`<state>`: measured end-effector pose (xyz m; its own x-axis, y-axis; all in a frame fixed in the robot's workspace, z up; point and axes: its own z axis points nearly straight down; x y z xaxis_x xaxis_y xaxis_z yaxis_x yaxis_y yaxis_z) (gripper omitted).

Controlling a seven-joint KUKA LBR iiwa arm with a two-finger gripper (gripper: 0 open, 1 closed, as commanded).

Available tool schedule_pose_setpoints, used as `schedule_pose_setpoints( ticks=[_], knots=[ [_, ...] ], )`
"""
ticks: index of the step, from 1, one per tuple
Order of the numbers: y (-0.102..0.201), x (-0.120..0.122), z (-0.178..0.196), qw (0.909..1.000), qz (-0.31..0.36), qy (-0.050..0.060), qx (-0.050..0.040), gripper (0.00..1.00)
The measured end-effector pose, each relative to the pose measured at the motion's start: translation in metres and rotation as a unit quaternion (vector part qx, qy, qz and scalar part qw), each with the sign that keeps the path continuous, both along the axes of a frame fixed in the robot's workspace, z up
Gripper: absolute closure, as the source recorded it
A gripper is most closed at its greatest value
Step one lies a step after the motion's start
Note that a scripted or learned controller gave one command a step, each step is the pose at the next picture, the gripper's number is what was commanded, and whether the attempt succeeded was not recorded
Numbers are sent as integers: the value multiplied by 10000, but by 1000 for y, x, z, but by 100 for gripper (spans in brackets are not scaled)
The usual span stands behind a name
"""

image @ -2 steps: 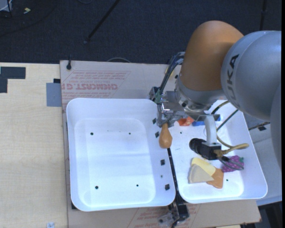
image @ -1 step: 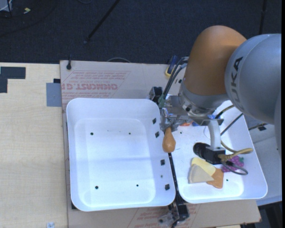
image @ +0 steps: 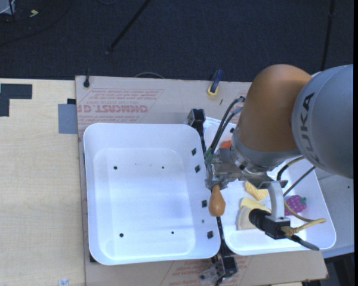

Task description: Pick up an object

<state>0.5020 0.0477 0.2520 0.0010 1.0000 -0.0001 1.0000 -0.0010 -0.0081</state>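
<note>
**Gripper positioned at the divide between the bins**

The grey KUKA arm (image: 322,124) with its orange band (image: 274,109) reaches in from the right over the right-hand shallow white bin (image: 322,234). The gripper (image: 216,188) sits at that bin's left edge. A brown pear-shaped object (image: 216,202) hangs directly beneath it, near the wall of the left-hand white bin (image: 107,159). Finger state: cannot be determined. Pale yellow pieces (image: 250,204) and a purple grape cluster (image: 296,204) lie in the right bin.
</note>
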Motion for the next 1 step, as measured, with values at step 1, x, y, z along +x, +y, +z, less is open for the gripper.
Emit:
schedule_pose_setpoints(
  ticks=[1],
  knots=[
    [102, 5, 84, 10000, 55, -66, 22, 100]
  ],
)
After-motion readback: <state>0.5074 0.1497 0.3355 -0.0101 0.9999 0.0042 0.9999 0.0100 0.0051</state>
